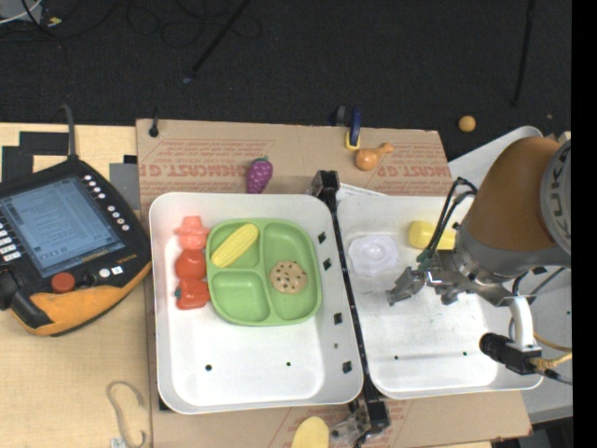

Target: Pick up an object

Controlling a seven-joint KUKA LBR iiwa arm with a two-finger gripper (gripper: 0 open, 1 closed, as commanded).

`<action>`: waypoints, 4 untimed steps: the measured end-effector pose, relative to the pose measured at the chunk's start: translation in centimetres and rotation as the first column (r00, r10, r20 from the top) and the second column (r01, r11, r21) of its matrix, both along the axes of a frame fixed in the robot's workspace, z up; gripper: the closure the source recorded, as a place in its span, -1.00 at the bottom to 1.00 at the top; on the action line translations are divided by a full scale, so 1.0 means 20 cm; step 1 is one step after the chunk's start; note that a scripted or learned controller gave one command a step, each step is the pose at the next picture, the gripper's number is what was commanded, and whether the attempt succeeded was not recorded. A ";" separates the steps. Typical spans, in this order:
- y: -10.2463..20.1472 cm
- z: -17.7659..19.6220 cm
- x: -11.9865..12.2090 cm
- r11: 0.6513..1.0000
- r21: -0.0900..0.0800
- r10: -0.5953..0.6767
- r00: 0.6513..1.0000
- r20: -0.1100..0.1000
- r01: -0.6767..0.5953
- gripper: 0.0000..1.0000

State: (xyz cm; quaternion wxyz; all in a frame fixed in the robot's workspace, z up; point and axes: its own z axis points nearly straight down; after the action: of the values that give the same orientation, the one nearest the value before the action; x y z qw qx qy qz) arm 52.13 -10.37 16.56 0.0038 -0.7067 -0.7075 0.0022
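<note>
Gripper (pixel 410 287) hangs low over the right bin (pixel 438 367), right of centre in the frame; whether it is spread or pressed together, I cannot tell. A clear plastic cup (pixel 372 253) lies just to its left, a yellow object (pixel 431 235) just above it. The left bin (pixel 242 371) holds a green tray (pixel 266 304) with corn (pixel 233 244) and a cookie (pixel 288 275), and a red toy (pixel 190 264) beside it.

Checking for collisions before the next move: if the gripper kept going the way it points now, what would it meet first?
The gripper points left, so probably the clear plastic cup, though height is unclear; it might pass just below it toward the bin divider.
</note>
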 end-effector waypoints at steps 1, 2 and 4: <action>0.00 -0.32 0.00 1.000 0.000 0.000 1.000 0.000 0.000 -1.00; 0.00 -0.40 -0.01 1.000 -0.001 -0.003 1.000 0.004 0.003 -1.00; -0.02 -0.12 0.02 1.000 -0.002 -0.002 1.000 0.010 0.002 1.00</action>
State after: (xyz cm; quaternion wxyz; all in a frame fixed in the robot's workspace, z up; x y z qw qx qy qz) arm 52.53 -10.70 14.14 -0.0003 -0.7073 -0.7069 -0.0004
